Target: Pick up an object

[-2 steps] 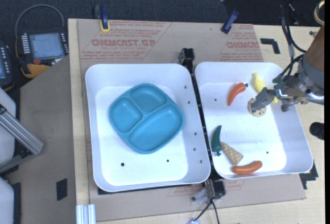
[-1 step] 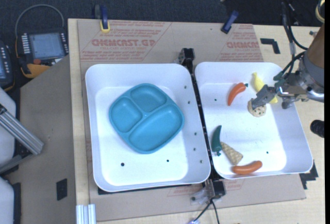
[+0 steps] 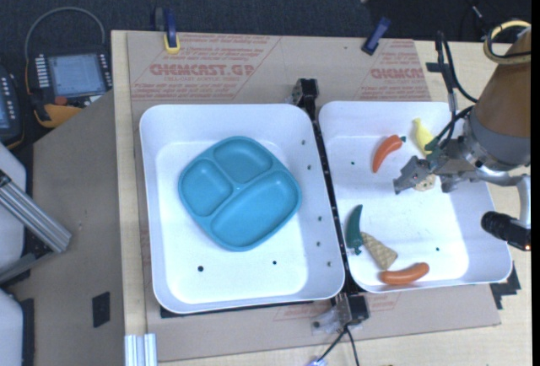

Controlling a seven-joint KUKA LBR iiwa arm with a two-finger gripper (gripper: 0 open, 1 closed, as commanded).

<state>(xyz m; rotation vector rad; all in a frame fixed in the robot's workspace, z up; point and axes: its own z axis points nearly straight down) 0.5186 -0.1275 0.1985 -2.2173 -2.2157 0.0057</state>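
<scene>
Bins (image 3: 169,212): smooth white plastic, slight sheen. Divided plate (image 3: 240,191), well left of the gripper (image 3: 419,180): matt blue plastic. Gripper: dull grey metal. Orange pepper (image 3: 386,151) just upper-left of it: glossy plastic look. Sausage (image 3: 404,274) below it: smooth, shiny. Bench board (image 3: 126,103): matt, printed cardboard-like.

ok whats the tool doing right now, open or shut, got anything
Tool: low in the right bin, near the red pepper; open or shut cannot be told, and nothing is seen held.

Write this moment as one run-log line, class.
tool low in right bin, beside small pale object | red pepper, sausage lying loose | blue plate in left bin
</scene>
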